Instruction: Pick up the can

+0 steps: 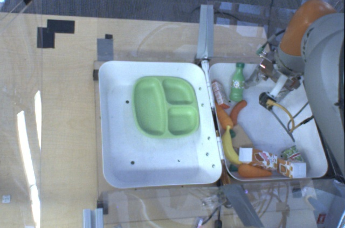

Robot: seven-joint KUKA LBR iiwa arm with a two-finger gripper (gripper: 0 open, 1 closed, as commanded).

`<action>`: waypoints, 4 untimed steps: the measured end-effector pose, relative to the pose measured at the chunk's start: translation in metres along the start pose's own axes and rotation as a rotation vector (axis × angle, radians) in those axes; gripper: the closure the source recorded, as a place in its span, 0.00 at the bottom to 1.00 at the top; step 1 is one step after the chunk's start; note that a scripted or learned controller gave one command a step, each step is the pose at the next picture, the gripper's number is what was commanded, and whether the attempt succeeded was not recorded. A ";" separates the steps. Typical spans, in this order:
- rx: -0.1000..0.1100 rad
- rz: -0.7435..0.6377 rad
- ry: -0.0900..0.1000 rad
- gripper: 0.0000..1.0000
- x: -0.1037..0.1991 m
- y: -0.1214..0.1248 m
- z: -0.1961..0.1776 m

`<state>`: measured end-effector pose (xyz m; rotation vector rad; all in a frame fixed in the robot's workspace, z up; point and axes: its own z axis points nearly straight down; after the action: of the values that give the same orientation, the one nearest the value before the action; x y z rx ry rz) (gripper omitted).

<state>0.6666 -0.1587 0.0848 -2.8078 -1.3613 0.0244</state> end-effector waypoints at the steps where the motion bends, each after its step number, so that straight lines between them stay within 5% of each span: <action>1: -0.028 0.203 0.010 0.00 -0.078 -0.039 0.000; 2: -0.028 0.285 0.011 0.00 -0.047 0.001 0.000; 3: -0.029 0.275 0.010 1.00 -0.045 0.001 -0.010; 4: -0.029 0.273 0.010 0.00 -0.044 0.001 -0.009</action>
<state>0.6398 -0.1940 0.0944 -2.9897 -0.9746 -0.0054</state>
